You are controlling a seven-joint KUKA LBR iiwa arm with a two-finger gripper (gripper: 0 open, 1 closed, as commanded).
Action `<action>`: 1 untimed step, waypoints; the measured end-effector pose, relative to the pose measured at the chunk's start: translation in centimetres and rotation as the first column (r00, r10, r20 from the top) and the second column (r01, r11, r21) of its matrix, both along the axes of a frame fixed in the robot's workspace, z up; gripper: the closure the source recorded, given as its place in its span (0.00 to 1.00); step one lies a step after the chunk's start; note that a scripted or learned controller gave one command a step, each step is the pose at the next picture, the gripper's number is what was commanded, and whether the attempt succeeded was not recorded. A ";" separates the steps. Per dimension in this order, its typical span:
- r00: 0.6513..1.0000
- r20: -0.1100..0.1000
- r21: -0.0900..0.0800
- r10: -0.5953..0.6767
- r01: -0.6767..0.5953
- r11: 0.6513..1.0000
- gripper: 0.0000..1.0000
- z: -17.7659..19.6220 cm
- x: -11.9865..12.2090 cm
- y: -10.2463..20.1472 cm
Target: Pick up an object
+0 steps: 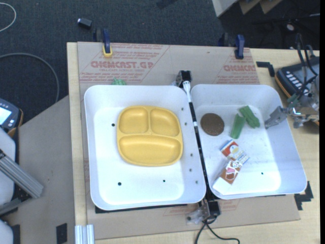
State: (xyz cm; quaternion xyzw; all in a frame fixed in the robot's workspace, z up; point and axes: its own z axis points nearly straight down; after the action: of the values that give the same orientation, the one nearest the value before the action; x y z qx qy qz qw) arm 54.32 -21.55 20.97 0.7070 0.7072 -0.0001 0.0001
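camera view: metal two-finger gripper sits at the right white bin's edge, seemingly parted, apart from the green plastic pieces.

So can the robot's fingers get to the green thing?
Probably yes. The gripper sits at the right bin's right edge, and the green thing lies nearby on the bin floor with bare white floor between them.
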 end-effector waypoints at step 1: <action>1.000 0.003 -0.002 -0.001 0.001 1.000 0.00 -11.1 -5.2 6.9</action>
State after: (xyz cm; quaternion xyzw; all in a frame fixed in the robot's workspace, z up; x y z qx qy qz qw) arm 49.10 -14.63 9.89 0.7073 0.7069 0.0003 0.0018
